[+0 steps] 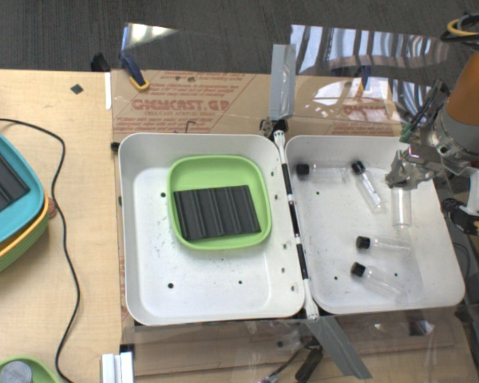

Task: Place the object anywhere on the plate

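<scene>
Vial (pixel 401 207), a clear tube, hangs straight down from the gripper (pixel 402 183), its top caught between the two fingers, its long axis upright, its lower end above the floor of the right bin (pixel 431 290). So the gripper is closed on it, high over that bin's far right part, with the grey wrist and orange band of the arm (pixel 463 106) just behind it.

Nearest the gripper, just to its left, a second vial with a black cap (pixel 366 183) lies slantwise on the bin floor. Below the gripper lie two more capped vials (pixel 382 243) (pixel 375 278), and a loose black cap (pixel 302 168) sits further left near the bin's wall.

What matters lies further left again: across the ridge where the bins meet, well apart from the gripper, the green plate (pixel 221 172) rests in the left bin (pixel 144 238), carrying a dark ribbed insert (pixel 217 212). I judge the carry to be a long sideways run leftward over that ridge, at roughly the same depth, and the tube must stay high enough for its hanging end to pass the bin walls and the plate's rim. Held only by its top, it could swing or slip.
</scene>
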Controlling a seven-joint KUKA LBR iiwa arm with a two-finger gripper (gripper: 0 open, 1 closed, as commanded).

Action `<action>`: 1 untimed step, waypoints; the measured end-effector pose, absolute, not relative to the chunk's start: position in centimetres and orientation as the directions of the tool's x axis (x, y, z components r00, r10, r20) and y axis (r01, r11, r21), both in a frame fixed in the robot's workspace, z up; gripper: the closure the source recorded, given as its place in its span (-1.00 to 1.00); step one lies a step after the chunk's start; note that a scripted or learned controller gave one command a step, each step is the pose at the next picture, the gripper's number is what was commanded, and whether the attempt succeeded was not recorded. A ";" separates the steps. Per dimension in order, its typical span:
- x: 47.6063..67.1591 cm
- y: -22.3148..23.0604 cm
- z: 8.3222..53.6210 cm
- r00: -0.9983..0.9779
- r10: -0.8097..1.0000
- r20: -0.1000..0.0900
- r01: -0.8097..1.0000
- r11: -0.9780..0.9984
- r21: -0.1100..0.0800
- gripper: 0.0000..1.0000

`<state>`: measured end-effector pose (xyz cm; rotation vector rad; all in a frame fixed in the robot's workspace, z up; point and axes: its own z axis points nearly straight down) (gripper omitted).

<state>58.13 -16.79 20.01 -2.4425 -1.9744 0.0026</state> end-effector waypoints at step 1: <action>58.1 -16.8 20.0 0.210 0.978 -0.001 0.978 -0.210 -0.002 -1.00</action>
